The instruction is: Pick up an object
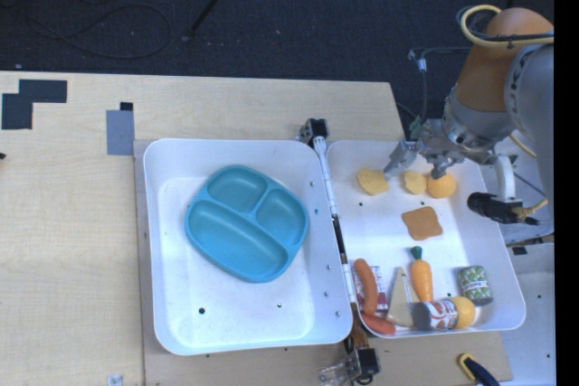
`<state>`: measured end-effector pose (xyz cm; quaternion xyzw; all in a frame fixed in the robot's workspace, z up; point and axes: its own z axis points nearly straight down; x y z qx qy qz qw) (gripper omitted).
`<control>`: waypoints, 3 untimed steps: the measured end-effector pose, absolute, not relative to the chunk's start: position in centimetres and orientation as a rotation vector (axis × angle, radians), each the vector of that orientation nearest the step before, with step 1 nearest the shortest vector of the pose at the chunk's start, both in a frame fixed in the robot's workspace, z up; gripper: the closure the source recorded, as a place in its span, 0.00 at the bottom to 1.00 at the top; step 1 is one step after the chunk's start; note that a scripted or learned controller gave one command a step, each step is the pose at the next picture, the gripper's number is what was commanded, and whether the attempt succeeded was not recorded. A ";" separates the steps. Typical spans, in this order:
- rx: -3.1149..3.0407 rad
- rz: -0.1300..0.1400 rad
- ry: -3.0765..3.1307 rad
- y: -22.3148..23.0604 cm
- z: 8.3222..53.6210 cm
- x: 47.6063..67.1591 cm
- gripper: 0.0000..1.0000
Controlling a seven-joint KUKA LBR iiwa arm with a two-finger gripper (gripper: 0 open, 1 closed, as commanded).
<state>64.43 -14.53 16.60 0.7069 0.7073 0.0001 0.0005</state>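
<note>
Tool (pixel 418 164) jaws spread, nothing gripped, low over right bin (pixel 502 285) at 12 o'clock edge, yellow pieces (pixel 414 183) beneath it, blue divided plate (pixel 246 221) in left bin (pixel 163 285), carrot (pixel 421 278) toward 6 o'clock.

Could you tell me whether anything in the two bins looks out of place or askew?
Mostly tidy, but the hot dog and the items beside it lie heaped against the right bin's near-left corner, some overlapping its rim.
</note>
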 end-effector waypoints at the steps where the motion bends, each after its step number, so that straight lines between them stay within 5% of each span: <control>1: 2.222 -0.002 2.223 -20.1 8.8 61.7 0.00; 2: 2.221 0.000 2.226 -15.5 8.8 58.1 0.00; 3: 2.223 -0.001 2.225 -15.6 9.8 58.1 1.00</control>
